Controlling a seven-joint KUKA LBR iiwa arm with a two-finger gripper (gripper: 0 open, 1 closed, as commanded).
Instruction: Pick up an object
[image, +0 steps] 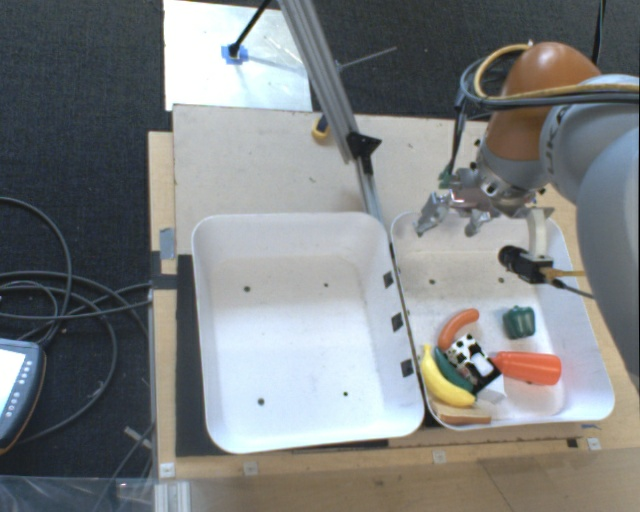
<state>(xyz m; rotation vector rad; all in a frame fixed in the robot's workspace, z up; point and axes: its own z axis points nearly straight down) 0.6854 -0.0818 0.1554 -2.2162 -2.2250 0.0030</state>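
The right bin holds a cluster of toy foods at its near end: a red-orange sausage, a green pepper, an orange carrot, a yellow banana and a small black-and-white toy. My gripper hangs over the far end of this bin, well behind the toys. Its two fingers are spread apart and open, with nothing between them.
The left bin sits beside the right one, sharing a middle wall. A slanted metal pole crosses the bench behind the bins. A black fitting with cable hangs off the arm over the right bin. Cables lie on the floor at left.
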